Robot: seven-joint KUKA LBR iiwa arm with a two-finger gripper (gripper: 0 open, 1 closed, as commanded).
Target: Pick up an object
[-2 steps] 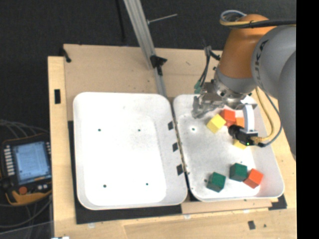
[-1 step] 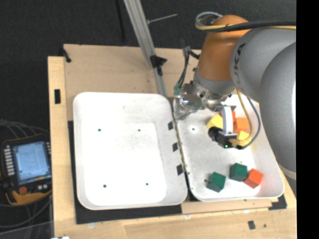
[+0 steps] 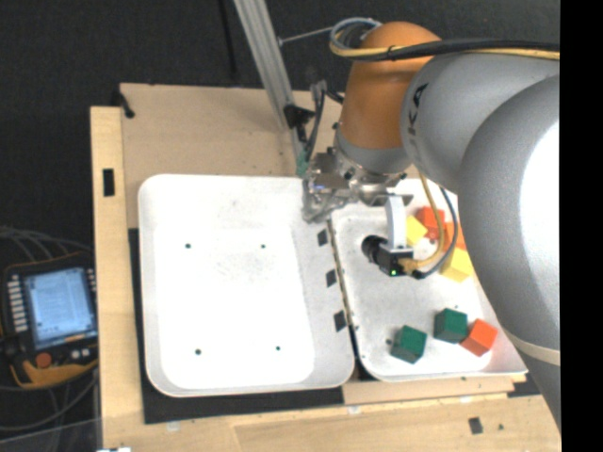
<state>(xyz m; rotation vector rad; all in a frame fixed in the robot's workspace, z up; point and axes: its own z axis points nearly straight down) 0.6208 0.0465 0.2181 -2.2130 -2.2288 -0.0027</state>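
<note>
Several small blocks lie in the right bin [image 3: 424,370]. Two green blocks [image 3: 408,344] [image 3: 450,325] and an orange block [image 3: 480,336] sit near its front edge. A yellow block [image 3: 458,267] and an orange block [image 3: 431,219] lie further back, partly under the arm's cables. My gripper [image 3: 318,199] hangs below the orange wrist band, over the back end of the strip between the two bins. It is apart from all the blocks, and I see nothing held in it.
The left bin [image 3: 226,281] is a plain white tray. The grey arm [image 3: 499,158] covers the right bin's right side. A slanted metal rail [image 3: 264,55] rises behind the bins. A teach pendant [image 3: 57,309] lies off the bench at the left.
</note>
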